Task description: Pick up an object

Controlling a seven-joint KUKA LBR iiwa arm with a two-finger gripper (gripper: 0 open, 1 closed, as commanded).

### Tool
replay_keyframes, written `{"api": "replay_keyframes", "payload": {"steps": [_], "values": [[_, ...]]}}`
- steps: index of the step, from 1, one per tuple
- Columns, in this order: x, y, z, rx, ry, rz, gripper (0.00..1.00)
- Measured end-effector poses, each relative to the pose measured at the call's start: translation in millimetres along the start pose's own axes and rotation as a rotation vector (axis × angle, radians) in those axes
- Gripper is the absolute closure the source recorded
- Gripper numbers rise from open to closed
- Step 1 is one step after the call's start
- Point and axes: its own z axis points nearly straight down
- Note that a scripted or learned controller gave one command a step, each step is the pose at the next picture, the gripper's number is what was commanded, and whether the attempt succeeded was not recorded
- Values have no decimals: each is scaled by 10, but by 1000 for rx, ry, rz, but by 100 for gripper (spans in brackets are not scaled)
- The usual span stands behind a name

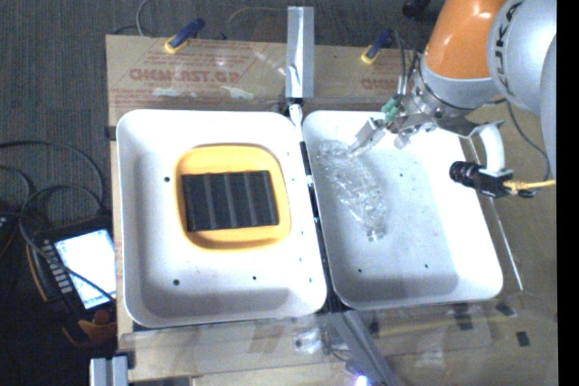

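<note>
Two shallow white bins on the bench, side by side. Left bin (145,221): one object, a yellow tray (233,196) with a dark ribbed insert of four slats, lying flat near the bin's centre. Right bin (434,258): one object, a crumpled clear plastic piece (353,185), lying along the side nearest the left bin, from the far corner toward mid-floor. One arm (493,23), grey with orange band, above the right bin's far edge. Gripper (378,129) low over the far end of the clear plastic, close to or touching it; finger spread and any hold cannot be told. Two blue-and-yellow clamps (184,34) on the cardboard behind the bins.
</note>
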Motion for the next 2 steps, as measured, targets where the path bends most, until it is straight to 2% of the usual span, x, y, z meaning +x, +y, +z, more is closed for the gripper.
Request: {"api": "replay_keyframes", "payload": {"steps": [1,2], "values": [[-176,-320,1124,3,3,-44,0],[-139,-351,1320,-12,-5,-148,0]]}}
